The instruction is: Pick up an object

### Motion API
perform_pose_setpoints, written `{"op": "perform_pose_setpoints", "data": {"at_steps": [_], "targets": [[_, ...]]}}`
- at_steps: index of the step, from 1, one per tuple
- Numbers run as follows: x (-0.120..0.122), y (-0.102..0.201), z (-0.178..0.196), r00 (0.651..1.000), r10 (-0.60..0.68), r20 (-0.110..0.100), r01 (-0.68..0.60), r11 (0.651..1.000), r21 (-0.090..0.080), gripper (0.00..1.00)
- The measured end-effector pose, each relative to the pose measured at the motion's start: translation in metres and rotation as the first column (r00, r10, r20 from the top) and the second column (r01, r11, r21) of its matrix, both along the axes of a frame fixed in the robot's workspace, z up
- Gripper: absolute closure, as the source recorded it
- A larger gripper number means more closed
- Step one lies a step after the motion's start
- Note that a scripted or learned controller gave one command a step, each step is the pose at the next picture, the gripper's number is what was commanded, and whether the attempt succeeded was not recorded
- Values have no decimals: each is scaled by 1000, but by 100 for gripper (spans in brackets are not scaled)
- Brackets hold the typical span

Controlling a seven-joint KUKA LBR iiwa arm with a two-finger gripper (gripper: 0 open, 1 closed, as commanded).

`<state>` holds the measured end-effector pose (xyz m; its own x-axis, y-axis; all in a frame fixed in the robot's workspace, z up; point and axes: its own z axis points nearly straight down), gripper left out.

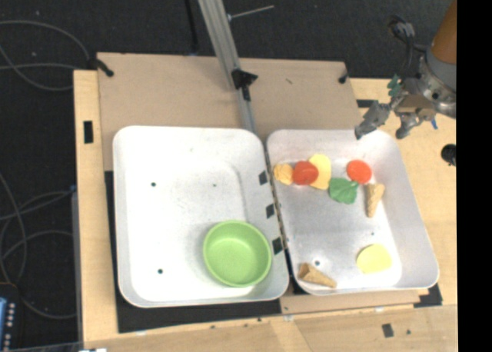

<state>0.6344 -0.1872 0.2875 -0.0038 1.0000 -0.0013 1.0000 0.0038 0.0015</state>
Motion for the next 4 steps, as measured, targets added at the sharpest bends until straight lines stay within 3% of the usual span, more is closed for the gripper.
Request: {"op": "perform_pose_setpoints", "data": {"at_steps": [1,4], "targets": [[0,0,0,1000,0,-1,0,1000,-1,0],[3,3,-153,1000,-4,-6,4,1000,-2,0]]}}
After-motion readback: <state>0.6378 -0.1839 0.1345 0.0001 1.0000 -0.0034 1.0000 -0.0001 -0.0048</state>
